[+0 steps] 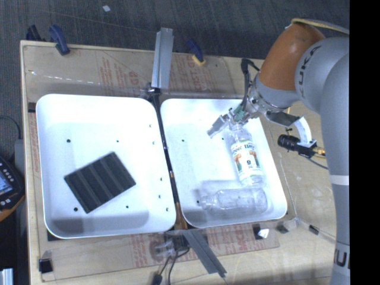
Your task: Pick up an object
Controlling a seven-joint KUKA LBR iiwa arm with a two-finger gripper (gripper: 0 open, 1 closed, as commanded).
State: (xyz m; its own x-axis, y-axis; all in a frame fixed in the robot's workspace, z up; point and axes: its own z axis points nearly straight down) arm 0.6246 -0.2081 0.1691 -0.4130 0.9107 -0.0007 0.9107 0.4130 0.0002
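Note:
My gripper hangs over the back of the right bin, at the top end of a clear bottle with a white, orange and green label. That bottle lies lengthwise along the bin's right side, its neck pointing towards the gripper. A second clear, unlabelled bottle lies crosswise at the front of the same bin, just below the first. In the left bin a dark ribbed rectangular pad lies flat near the front.
The grey arm with its orange band reaches in from the right above the right bin's far corner. A metal bar and blue clamps stand along the bench's back edge. A black divider separates the bins.

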